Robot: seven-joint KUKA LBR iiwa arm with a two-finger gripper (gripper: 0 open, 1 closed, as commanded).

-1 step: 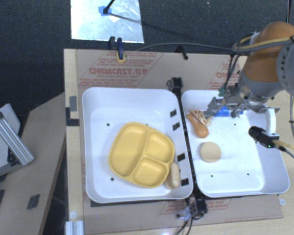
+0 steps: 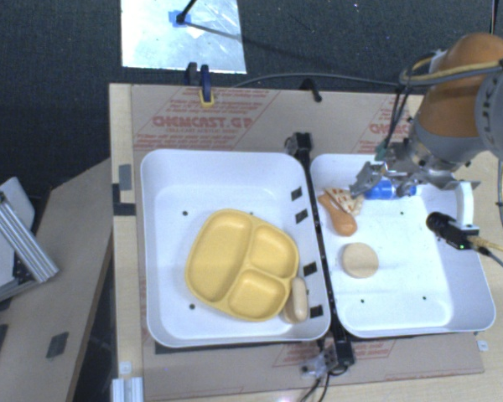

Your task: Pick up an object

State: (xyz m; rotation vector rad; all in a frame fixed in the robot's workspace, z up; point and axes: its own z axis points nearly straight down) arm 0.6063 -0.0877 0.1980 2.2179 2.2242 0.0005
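The left bin [image 2: 163,249] holds a yellow divided tray [image 2: 239,262]; in the right bin [image 2: 419,296] the pincer [image 2: 370,177] hovers open just above an orange-tan toy [image 2: 339,208], seemingly approaching; next it should lower and close around it

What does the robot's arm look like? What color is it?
The arm is grey and chunky, with a big rounded orange band near the wrist. Thin yellowish cables loop over the orange part. At the end sits a small silvery metal hand.
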